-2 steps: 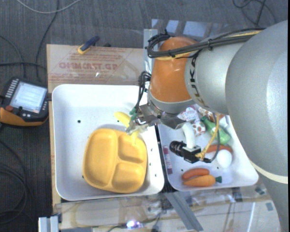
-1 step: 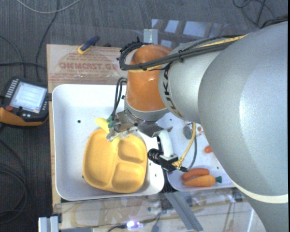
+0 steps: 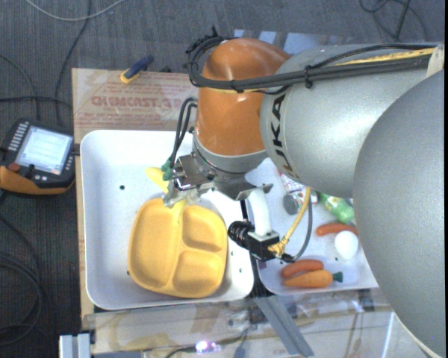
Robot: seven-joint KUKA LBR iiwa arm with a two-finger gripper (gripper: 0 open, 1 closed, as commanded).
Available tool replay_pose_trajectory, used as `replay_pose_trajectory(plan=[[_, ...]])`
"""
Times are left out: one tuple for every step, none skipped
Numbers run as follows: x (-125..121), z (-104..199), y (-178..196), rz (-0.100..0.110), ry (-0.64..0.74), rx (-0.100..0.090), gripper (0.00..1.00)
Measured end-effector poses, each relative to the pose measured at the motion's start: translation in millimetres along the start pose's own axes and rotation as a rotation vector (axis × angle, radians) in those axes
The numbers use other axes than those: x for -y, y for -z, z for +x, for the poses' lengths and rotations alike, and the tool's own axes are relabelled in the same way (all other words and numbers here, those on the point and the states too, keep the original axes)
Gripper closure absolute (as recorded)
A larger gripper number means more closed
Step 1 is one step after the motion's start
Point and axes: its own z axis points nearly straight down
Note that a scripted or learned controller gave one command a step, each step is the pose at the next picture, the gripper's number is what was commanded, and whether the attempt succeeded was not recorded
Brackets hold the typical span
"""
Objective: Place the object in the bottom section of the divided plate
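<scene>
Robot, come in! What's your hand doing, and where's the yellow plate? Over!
Hand at divided plate's top edge, grip unclear. Plate flat in left bin. Carrots, egg in right bin.

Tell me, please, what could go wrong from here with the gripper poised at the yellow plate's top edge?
1. The gripper hangs right at the rim of the yellow divided plastic plate; descending could strike or tip it.
2. The plate overhangs the left white bin wall near the right bin, so a nudge might shift it.
</scene>
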Motion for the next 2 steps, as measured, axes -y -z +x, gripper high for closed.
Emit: replay_pose_trajectory(plan=[[0.0, -0.2, 0.1, 0.0, 0.0, 0.0, 0.0], [0.0, -0.2, 0.1, 0.0, 0.0, 0.0, 0.0]])
